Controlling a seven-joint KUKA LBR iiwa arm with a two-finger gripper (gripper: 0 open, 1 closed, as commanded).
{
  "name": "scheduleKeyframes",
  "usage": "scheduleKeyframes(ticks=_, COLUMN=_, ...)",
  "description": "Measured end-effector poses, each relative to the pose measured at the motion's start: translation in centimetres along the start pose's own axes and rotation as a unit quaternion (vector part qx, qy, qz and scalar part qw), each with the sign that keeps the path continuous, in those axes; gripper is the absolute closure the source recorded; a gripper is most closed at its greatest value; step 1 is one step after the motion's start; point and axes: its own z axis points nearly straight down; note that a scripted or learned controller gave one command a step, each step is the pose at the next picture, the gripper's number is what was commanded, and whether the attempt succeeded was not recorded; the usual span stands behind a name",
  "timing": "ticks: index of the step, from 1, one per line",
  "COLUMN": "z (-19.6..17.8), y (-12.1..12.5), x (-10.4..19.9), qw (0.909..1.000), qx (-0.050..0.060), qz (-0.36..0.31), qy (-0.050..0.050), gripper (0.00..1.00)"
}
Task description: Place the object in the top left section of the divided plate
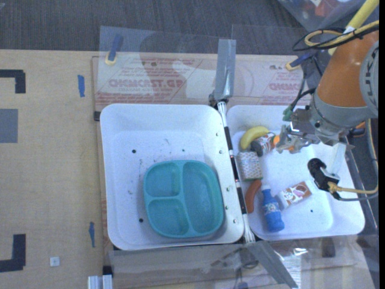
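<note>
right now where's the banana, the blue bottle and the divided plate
banana (254,135), camera view, middle of its yellow curve
blue bottle (272,211), camera view, on its body below the cap
divided plate (180,200), camera view, on the ridge between its sections

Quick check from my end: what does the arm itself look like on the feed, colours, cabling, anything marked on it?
The arm has a bulbous orange band above a grey wrist section. Below that sits a cluttered metal gripper. Yellow and black cables loop over the orange part, and another yellow cable trails near a black fitting by the right bin. Markings are unreadable.
</note>
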Motion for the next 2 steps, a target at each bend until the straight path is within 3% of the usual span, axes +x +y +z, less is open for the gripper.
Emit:
scheduleKeyframes(ticks=1, z=1.6, y=-4.4, x=4.2, qw=0.9965, qx=0.002, qz=-0.084, qy=0.001, gripper=1.0)
scheduleKeyframes(ticks=2, z=1.6, y=-5.3, x=10.5, qw=0.9914, qx=0.002, qz=-0.131, qy=0.001, gripper=1.0)
